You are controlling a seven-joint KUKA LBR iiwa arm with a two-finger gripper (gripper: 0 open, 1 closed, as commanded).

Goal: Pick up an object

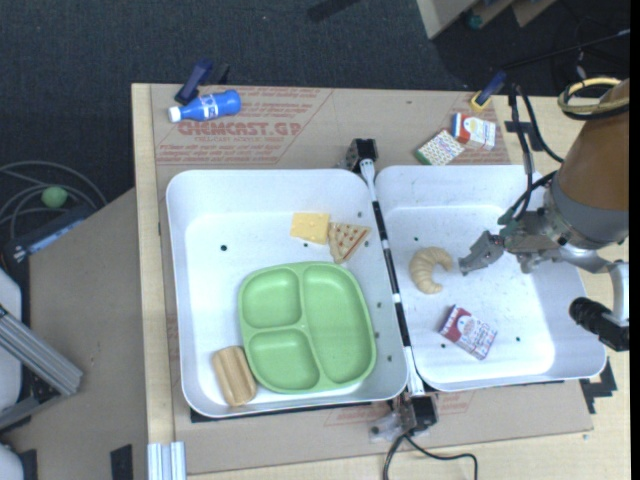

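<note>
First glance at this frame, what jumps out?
The green divided plate fills the front of the left bin, with a cheese wedge and a waffle piece behind it and a bread stick at its left. In the right bin, the gripper hangs just right of a croissant, with a red packet nearer the front.

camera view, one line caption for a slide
Pincer hovers beside a croissant in the right bin; green divided plate in the left.

the arm (600,183) runs off the right edge — the small cartons (458,140) carry print too small to read.
</note>
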